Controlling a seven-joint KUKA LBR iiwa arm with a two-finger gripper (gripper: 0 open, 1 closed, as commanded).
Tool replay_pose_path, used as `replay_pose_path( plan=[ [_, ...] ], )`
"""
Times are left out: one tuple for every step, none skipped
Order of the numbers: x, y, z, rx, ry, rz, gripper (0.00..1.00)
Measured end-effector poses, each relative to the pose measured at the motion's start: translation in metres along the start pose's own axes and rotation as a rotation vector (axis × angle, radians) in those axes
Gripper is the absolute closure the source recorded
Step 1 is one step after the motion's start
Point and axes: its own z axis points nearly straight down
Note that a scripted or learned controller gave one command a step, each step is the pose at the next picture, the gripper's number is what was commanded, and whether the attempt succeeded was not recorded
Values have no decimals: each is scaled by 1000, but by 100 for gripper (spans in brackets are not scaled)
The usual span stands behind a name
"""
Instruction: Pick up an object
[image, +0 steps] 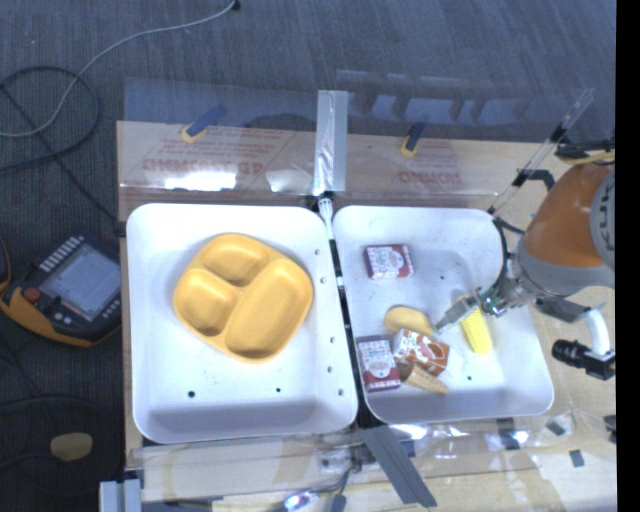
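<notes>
Over at 3 o'clock in the right bin (520, 395), your pincer (462, 310) hangs low by the yellow block (478, 333) and the yellow lump (409, 320); honestly can't tell how wide it's set. Stuff's packed tight there: red-and-white packets (420, 352) sit right beside them. You could easily nudge the block away or snag two things, I'd guess.
</notes>
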Motion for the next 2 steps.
replay_pose_path(
  plan=[
    [0,0,-8,0,1,0,100],
    [4,92,-116,2,-5,57,100]
  ],
)
